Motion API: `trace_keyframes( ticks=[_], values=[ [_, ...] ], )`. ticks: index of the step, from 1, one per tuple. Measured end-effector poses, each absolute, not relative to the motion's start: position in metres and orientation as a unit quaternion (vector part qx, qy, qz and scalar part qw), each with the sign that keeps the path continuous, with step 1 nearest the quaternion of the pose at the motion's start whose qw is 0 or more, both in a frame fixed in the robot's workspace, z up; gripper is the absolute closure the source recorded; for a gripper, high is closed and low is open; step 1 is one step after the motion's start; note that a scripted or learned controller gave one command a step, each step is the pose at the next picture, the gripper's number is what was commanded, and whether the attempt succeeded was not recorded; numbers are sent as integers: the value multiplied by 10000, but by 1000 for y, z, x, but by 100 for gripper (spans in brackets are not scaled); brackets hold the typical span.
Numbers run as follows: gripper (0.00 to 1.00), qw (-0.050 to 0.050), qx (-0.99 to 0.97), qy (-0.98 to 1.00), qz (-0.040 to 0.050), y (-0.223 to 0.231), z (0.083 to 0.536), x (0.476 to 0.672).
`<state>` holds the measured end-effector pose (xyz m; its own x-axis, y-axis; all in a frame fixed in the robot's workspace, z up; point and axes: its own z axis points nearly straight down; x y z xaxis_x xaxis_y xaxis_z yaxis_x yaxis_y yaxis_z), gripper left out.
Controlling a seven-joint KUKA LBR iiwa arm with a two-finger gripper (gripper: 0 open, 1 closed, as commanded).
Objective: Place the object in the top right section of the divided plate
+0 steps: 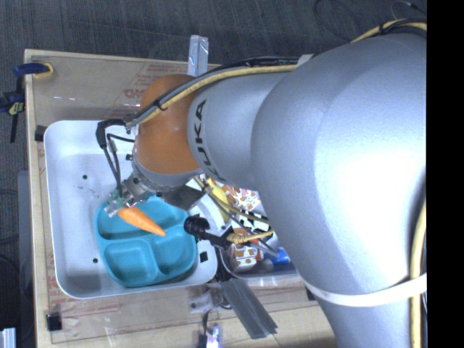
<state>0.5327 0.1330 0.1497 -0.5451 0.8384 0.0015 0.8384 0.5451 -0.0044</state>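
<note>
Lying slantwise, orange tapered carrot [142, 221] on blue divided plate [148, 260].

A white bin [61, 194] sits on the bench [80, 71]; colourful packets [246, 245] lie right of the bin.

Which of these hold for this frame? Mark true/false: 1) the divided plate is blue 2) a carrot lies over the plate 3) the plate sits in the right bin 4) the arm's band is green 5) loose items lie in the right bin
1) The divided plastic plate is blue: true.
2) An orange carrot lies over the plate's upper part: true.
3) The plate sits in the right bin: false. It sits in the left white bin.
4) The arm's band is green: false. The band above the wrist is orange.
5) Loose items lie in the right bin: true. A pile of mixed patterned items lies there, partly under the arm.
</note>
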Motion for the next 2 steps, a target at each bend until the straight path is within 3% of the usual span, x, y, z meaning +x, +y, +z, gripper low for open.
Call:
trace_keyframes(
  ticks=[1, 2],
  values=[
    [100, 4, -4846, -8747, 7, 73, 191, 529],
    [100, 6, -4141, -9102, 8, 120, 244, 562]
  ],
)
